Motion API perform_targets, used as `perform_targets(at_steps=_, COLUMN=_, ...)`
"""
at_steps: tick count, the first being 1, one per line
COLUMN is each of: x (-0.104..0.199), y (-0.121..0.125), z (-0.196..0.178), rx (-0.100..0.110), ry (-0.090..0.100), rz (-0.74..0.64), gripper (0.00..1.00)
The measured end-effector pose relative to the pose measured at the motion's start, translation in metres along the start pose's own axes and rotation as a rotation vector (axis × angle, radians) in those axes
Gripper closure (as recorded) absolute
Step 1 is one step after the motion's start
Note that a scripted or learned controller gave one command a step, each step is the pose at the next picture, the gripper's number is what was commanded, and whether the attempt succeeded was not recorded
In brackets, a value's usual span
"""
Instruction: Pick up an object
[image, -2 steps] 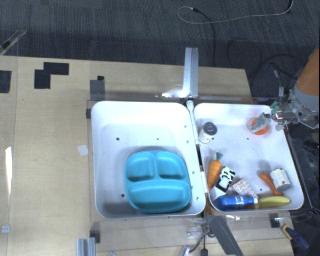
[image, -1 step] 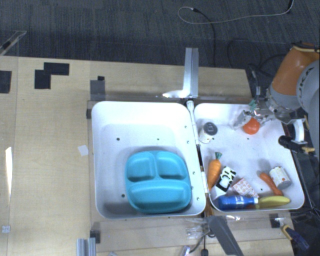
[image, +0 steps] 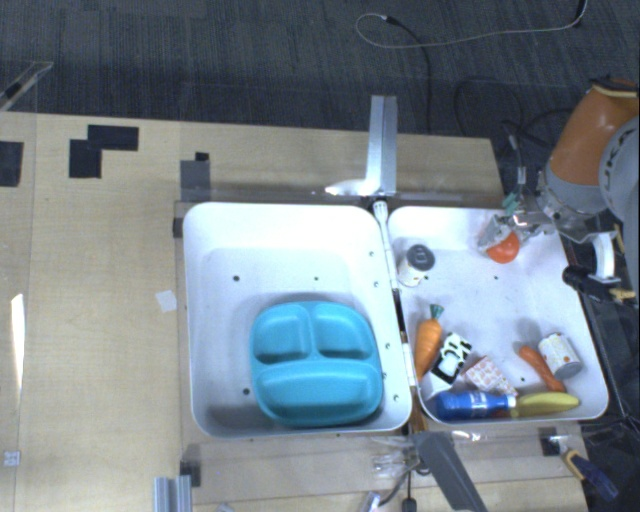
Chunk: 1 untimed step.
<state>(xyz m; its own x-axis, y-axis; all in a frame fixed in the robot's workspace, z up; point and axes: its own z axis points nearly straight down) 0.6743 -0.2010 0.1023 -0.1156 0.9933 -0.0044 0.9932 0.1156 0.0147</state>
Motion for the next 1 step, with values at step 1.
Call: perform_targets(at_steps=1, x=0.0357, y=0.0024, z=-0.1047, rx=0.006, ry=0.001, rz=0.031, gripper=1.00)
